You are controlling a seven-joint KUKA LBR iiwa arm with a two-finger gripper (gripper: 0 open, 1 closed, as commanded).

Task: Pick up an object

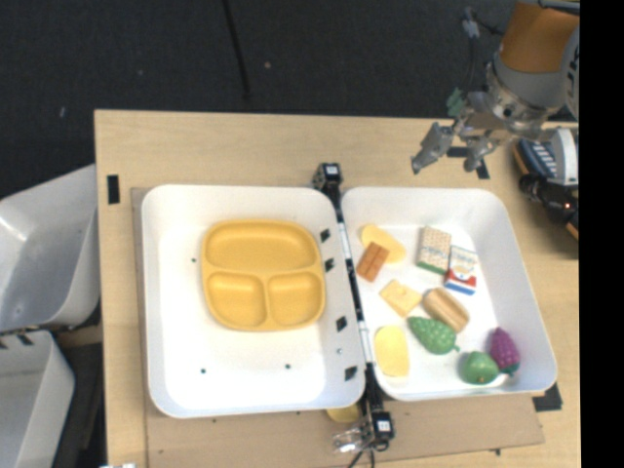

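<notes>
The right bin holds several toy foods. Among them are a yellow wedge, an orange-brown block, a small printed box and a red, white and blue carton. A bun, a green vegetable, a pale yellow oval, a green pepper and purple grapes lie nearer the front. My gripper hangs above the bench behind the right bin's far edge. It is open, with nothing between its fingers.
The left bin holds a yellow divided plate. A pale yellow cheese piece lies mid-bin on the right. A black clip sits at the far end of the seam between the bins.
</notes>
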